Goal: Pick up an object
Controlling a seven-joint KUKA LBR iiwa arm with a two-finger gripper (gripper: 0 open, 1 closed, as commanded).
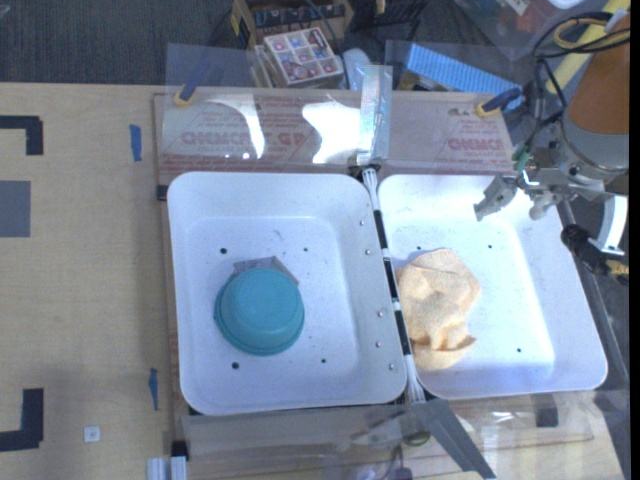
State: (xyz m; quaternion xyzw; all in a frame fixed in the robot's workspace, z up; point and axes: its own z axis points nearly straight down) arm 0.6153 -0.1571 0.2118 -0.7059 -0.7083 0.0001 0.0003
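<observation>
Two shallow white bins sit side by side on the counter (80,268), and each holds one candidate for the pick. On the left, the left bin (190,208) carries a teal bowl (260,310), turned upside down by the look of its smooth domed top, resting partly on a small grey scrap (262,266) near the bin's middle. Across the divider, the right bin (560,368) holds a crumpled yellow cloth or sponge-like wad (437,296), lying close against the bin's left wall. Farther right and higher, the claw (512,196) hangs over the back right part of that bin, well apart from the yellow wad and clamped on nothing; its two fingers appear spread, with a gap between them. Judging from this, the task is at the approach step: nothing has been lifted, and both things lie flat in their bins. The yellow wad seems the nearer target. Reaching it would call for a shift leftward and toward the near edge, then a descent with the fingers straddling the wad. Its soft, uneven shape could let the fingers close on a fold only, so a deep, centred closing looks wise.
</observation>
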